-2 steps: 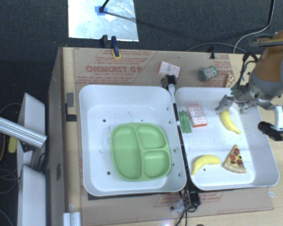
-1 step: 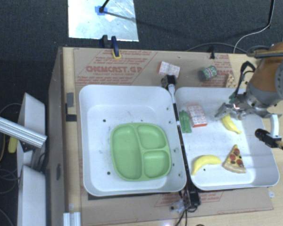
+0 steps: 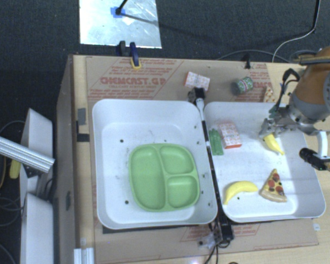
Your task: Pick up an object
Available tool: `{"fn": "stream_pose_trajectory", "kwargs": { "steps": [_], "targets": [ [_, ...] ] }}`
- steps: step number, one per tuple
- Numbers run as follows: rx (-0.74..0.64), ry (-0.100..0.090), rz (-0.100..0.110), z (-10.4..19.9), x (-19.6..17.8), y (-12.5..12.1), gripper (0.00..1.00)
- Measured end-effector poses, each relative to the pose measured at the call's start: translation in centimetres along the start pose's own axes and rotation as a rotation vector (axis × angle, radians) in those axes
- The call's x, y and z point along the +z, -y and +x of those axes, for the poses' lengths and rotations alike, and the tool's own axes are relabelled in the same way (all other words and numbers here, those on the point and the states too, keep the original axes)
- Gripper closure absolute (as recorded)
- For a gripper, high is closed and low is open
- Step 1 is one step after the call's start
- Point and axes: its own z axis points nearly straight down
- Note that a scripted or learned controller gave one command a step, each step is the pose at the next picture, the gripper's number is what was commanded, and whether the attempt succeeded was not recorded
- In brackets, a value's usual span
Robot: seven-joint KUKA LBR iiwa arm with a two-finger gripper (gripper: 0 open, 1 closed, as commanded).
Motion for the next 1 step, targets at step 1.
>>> {"fn": "stream_pose_trajectory", "kwargs": {
  "steps": [1],
  "targets": [
    [-0.002, -0.003, 0.002, 5.80, -2.00, 0.38, 1.00]
  ]
}}
